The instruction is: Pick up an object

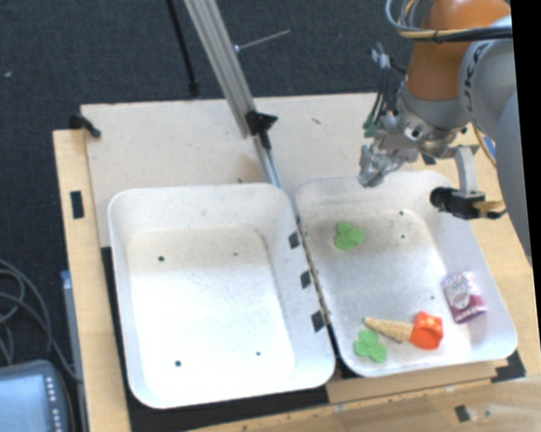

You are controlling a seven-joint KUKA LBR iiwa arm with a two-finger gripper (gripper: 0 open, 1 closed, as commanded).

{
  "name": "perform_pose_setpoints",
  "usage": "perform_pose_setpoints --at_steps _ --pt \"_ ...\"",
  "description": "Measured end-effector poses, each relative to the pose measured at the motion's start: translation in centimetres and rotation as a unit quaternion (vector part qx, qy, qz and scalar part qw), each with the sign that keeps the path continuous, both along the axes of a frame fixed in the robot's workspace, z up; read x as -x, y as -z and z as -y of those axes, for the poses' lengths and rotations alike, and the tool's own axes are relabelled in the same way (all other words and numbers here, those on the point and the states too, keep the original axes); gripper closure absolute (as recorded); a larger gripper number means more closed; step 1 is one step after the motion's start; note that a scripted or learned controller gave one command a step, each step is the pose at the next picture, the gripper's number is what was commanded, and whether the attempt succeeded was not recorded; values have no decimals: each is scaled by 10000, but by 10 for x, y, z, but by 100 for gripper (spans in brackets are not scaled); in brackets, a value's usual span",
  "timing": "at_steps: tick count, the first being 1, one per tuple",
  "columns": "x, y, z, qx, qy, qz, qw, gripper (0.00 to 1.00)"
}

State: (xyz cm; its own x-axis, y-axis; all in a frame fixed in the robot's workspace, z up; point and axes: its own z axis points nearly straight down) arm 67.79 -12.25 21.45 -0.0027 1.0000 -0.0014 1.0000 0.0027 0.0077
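My gripper (373, 175) hangs over the far rim of the right bin (386, 189), and nothing shows between its fingers. A green clover-shaped piece (349, 236) lies below and left of it in the right bin. Along the near edge of that bin lie another green piece (369, 346), a tan cone (386, 327) and an orange block (426, 330). A pink-and-white packet (463, 296) rests by the right wall.
The left bin (211, 291) sits beside the right one, split by a rim with black clips. A slanted aluminium post (230, 73) rises behind the bins. A grey screen unit (24, 411) and cables sit on the floor at left.
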Motion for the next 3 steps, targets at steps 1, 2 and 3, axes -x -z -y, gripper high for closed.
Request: perform_pose_setpoints --at_steps 1,2,3 --pt "-1 -55 1 1 -9 1 10000 100" --pt "17 -44 -47 -4 -10 -40 10000 100" --pt "50 -35 -95 -7 -11 -46 10000 100"
